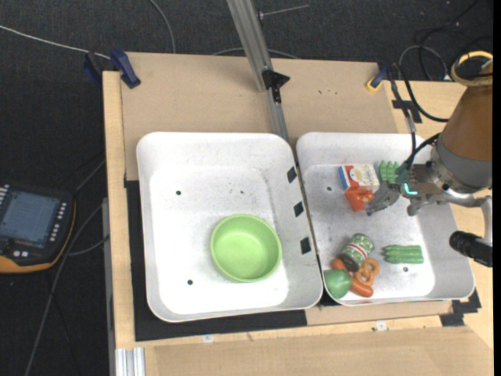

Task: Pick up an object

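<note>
- While the arm (470, 131) reaches in from the right edge of the frame, we see its gripper (398, 197) low over the upper middle of the right bin (438, 284).
- Fingers (382, 203) look spread apart, dark tips pointing left and down; we see nothing clamped between them.
- Left fingertip sits just beside a red and orange object (358, 200), touching or nearly so; we cannot tell which.
- White carton (358, 175) with blue and red print lies just above that red piece, upper middle of the right bin.
- Green ridged item (389, 169) sits right of the carton, partly behind the gripper body.
- Lower in the right bin: a small can (357, 251) with a green and red label, tilted.
- Right of the can, apart from it, lies a green ribbed piece (403, 254).
- Below the can at the bin's lower left corner: a green rounded object (337, 283) touching an orange and red piece (365, 276); their exact shapes are unclear to us.
- Left bin (156, 163) holds a lime green bowl (246, 247), upright, lower right of its floor.
- Metal pole (250, 34) runs from the top of the frame down to the gap between the bins.
- Handheld control pad (31, 225) lies on the dark floor at the far left.
</note>
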Controlling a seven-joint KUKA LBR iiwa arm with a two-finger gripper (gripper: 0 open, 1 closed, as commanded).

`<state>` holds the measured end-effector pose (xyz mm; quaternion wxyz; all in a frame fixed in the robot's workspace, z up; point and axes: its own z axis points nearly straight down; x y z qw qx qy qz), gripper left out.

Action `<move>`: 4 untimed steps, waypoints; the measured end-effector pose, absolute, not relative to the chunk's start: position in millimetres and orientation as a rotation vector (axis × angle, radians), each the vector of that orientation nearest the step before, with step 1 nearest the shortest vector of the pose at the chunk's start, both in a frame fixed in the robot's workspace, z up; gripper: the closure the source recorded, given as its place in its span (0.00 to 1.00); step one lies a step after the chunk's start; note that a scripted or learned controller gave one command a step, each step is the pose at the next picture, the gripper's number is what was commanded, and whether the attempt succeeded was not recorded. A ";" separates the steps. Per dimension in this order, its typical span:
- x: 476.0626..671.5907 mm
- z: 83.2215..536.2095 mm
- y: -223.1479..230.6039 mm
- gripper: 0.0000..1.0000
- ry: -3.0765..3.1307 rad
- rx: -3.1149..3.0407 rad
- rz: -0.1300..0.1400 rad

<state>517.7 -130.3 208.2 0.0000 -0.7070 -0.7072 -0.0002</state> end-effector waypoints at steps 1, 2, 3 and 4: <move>517.7 208.2 -130.3 0.00 -2.222 -2.221 -0.001; 524.7 161.2 -134.0 0.00 -2.219 -2.219 0.003; 514.7 112.7 -137.1 0.00 -2.219 -2.220 0.003; 514.4 94.8 -136.8 0.00 -2.221 -2.220 0.001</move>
